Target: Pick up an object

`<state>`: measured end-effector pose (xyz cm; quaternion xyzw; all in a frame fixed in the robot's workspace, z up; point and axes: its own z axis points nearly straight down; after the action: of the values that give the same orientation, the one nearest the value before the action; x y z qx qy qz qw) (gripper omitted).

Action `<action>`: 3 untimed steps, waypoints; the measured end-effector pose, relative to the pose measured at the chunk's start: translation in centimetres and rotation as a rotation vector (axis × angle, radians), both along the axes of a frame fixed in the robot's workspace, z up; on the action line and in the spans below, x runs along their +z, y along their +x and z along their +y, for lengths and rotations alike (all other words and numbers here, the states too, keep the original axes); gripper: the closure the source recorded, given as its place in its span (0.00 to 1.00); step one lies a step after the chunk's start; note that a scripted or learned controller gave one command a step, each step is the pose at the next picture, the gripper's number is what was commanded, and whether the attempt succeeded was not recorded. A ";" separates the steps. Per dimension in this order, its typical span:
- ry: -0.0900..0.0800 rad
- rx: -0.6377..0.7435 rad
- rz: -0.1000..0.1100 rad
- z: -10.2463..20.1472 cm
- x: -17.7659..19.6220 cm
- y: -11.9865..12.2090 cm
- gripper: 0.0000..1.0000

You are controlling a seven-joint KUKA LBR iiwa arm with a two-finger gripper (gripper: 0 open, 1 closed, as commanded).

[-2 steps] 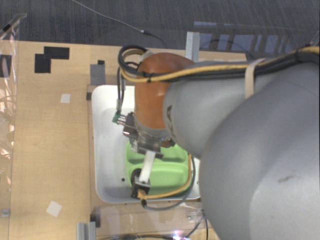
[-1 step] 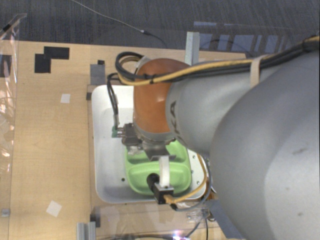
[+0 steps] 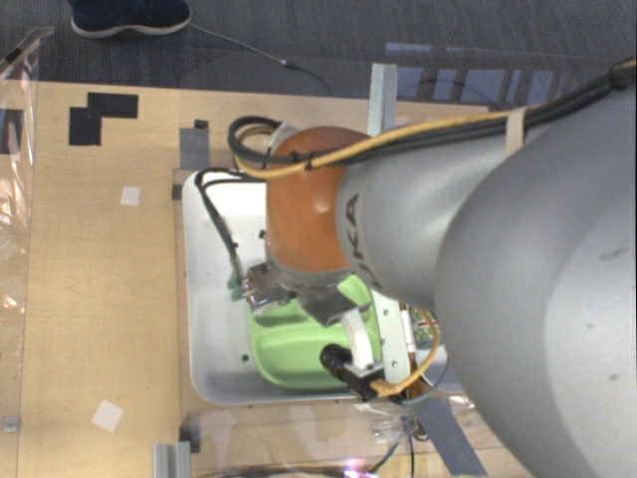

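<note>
The great grey arm [image 3: 518,267] fills the right side of the camera view, its bulk closest to the lens, and a yellow cable [image 3: 438,132] with a black one beside it runs along its upper edge toward the wrist. Below that, the orange band [image 3: 304,207] of the wrist hangs over the white bin [image 3: 214,297], and the arm's end reaches down into the bin's lower part. The gripper [image 3: 261,289] sits under the orange band, largely covered by the wrist and its mounting hardware, so whether it is apart, together or clamped on anything cannot be told. Directly beneath and just beside it lies a pale green object [image 3: 294,352], rounded and bulky, resting on the bin floor against the lower wall; the wrist hardware overlaps its upper edge, and contact between the two cannot be judged. A small darker green piece [image 3: 235,285] shows at the left of the gripper. The bin stands on a light wooden bench [image 3: 100,297] marked with black shapes [image 3: 100,116] near its far left part. Beyond the bench, on the dark carpet, a dark blue shoe [image 3: 134,13] rests at the top edge.
</note>
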<state>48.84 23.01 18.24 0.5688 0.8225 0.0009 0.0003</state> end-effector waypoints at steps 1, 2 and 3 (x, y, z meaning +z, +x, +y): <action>0.001 -0.343 0.000 -0.7 2.9 -0.1 1.00; 0.001 -0.640 -0.004 -0.2 1.8 0.0 1.00; 0.000 -1.154 0.003 0.5 0.8 -0.2 1.00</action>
<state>48.64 23.51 19.00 0.9254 0.3789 -0.0003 -0.0006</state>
